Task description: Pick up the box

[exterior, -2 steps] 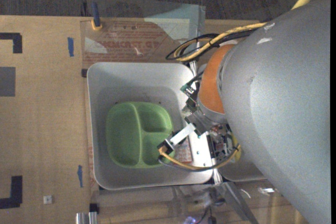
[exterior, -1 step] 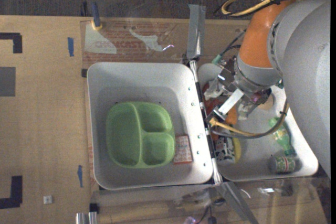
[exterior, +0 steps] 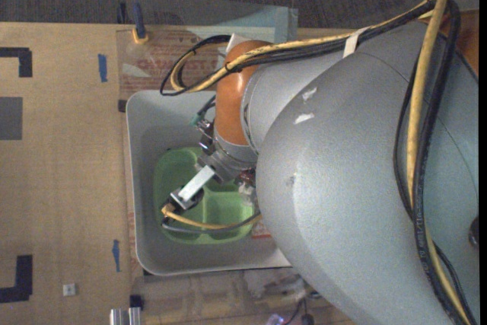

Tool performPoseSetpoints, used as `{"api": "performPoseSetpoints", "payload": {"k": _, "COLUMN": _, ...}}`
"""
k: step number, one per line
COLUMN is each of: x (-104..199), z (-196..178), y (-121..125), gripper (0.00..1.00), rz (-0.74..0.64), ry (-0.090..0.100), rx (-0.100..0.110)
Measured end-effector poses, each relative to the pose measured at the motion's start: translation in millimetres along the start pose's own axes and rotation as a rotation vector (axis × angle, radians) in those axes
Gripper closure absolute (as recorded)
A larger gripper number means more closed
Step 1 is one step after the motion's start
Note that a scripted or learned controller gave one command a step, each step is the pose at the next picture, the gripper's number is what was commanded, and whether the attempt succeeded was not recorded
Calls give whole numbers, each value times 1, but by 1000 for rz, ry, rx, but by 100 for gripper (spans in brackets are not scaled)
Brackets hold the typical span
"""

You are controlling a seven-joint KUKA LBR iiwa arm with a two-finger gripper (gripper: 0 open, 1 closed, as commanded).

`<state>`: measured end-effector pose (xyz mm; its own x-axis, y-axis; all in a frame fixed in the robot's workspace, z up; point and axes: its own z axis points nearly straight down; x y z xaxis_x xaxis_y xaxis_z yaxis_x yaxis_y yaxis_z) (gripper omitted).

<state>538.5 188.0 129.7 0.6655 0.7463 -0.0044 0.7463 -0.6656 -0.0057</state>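
Gripper (exterior: 225, 164) low over green tray (exterior: 173, 173) in white bin (exterior: 144, 125), open or closed we cannot tell | box: we cannot place it, arm (exterior: 342, 164) covers bin's right | risk: we judge a blind close could grab tray

Single overhead camera, oblique downward, close above arm (exterior: 342, 179) and bin (exterior: 144, 129)

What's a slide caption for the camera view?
Grey arm reaches over a green divided tray in a white bin.
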Motion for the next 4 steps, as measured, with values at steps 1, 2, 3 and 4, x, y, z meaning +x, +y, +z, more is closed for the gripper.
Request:
{"api": "performPoseSetpoints", "payload": {"k": 1, "x": 0, "z": -10, "y": -1, "gripper": 100, "rz": -3, "ry": -2, "rx": 0}}
{"api": "performPoseSetpoints", "payload": {"k": 2, "x": -8, "z": -209, "y": -13, "gripper": 100, "rz": -36, "ry": 3, "rx": -5}}
{"api": "performPoseSetpoints", "payload": {"k": 3, "x": 12, "z": -35, "y": -43, "gripper": 100, "rz": -97, "ry": -1, "rx": -2}}
{"api": "performPoseSetpoints", "payload": {"k": 4, "x": 53, "z": -95, "y": 11, "gripper": 100, "rz": -54, "ry": 4, "rx": -5}}
